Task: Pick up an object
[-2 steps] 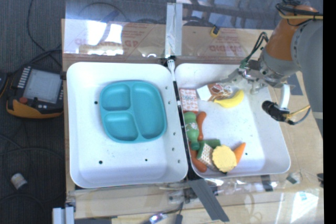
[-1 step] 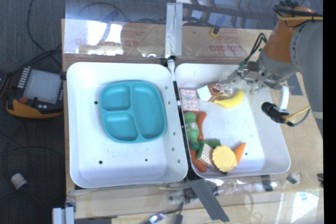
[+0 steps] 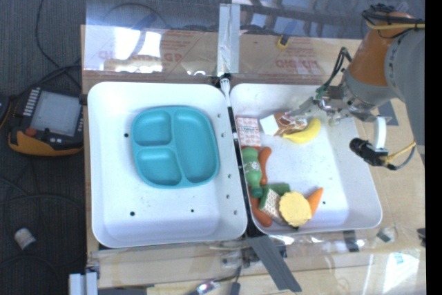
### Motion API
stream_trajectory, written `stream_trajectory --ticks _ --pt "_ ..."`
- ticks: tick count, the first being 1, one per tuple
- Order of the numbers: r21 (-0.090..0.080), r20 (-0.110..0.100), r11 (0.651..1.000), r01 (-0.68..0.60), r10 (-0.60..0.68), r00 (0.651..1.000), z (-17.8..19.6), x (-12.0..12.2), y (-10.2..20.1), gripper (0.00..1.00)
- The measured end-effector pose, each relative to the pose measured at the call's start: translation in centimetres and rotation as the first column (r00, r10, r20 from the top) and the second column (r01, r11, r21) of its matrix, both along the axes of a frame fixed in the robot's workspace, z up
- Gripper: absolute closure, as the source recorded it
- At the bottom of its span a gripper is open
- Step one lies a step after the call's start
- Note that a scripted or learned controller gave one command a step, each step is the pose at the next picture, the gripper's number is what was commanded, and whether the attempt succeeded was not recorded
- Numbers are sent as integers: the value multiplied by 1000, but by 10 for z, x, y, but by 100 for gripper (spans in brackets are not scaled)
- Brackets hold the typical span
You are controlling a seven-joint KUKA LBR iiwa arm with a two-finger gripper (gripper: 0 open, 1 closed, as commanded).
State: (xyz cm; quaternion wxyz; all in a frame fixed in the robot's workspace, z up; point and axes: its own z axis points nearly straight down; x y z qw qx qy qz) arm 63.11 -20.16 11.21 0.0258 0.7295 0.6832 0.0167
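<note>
Camera view, looking down on both bins. Gripper (image 3: pixel 302 109) low in right bin (image 3: pixel 345 179), at about 12 o'clock of that bin, reaching in from 3 o'clock. Fingers: cannot tell, spread or pressed together; too small and blurred against the white. Tip just beside banana (image 3: pixel 304 132) and a red-brown packet (image 3: pixel 290 123); contact or grip not resolvable. Banana: yellow, curved, lying flat, touching the packet at its 10 o'clock. Rest of the clutter along the bin's 9-to-6 o'clock edge: red-and-white carton (image 3: pixel 247 131), green vegetable (image 3: pixel 251 166), carrot (image 3: pixel 265 159) beside it, yellow round piece (image 3: pixel 295 208) at 6 o'clock, second carrot (image 3: pixel 314 199) touching it at 2 o'clock. Left bin (image 3: pixel 110 190): teal divided plate (image 3: pixel 175 146), three compartments, roughly centred. Teach pendant (image 3: pixel 47 122) on floor at 9 o'clock, well apart from bins.
</note>
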Motion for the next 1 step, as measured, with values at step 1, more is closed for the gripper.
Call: stream_trajectory --ticks 1 --pt "-3 -1 1000 7 -7 1000 -1 -7 7 0"
